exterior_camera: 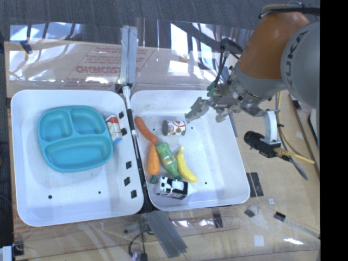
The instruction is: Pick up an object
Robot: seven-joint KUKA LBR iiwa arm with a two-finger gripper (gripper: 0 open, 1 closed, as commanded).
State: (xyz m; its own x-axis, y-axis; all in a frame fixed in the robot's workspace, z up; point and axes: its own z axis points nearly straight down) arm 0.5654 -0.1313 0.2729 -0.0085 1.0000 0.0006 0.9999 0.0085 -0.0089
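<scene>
Hand (pixel 209 109) spread, nothing in it, just right of the small can (pixel 174 128) lying on its side mid right bin (pixel 228 167): probably light, rigid, slick, prone to rolling, so pinch across its flat ends.

- gripper (pixel 208 111) over right bin (pixel 217 189), near small can (pixel 174 128)
- carrot (pixel 154 159), banana (pixel 185 167), green pepper (pixel 167 158) there
- blue divided plate (pixel 74 137) in left bin (pixel 32 200)

You get bright, even light from overhead. Glare streaks the clear panels (pixel 163 53) along the desk's far edge, and both white bins (pixel 32 200) look washed out. Shadows are faint, and the picture is slightly soft throughout.
</scene>
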